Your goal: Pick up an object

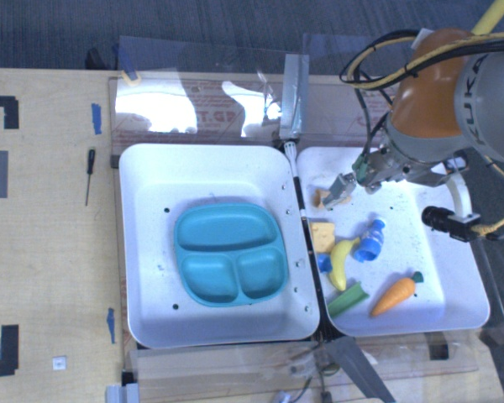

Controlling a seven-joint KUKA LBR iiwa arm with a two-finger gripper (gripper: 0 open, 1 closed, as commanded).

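Observation:
My gripper (339,191) hangs low over the far left part of the right bin (462,309), reaching in from the upper right. Just left of its tip lies a small brown piece (318,197); whether they touch I cannot tell. Nearer the front of this bin lie a yellow cheese block (322,235), a yellow banana (343,260), a blue bottle (370,242), an orange carrot (393,295), a green piece (346,300) and a small blue piece (323,264).
The left bin (143,183) holds a blue divided plate (230,253). A raised divider (304,225) separates the two bins. A black part (441,219) of the arm sticks out over the right bin's right side. A screwdriver (90,170) lies on the bench at left.

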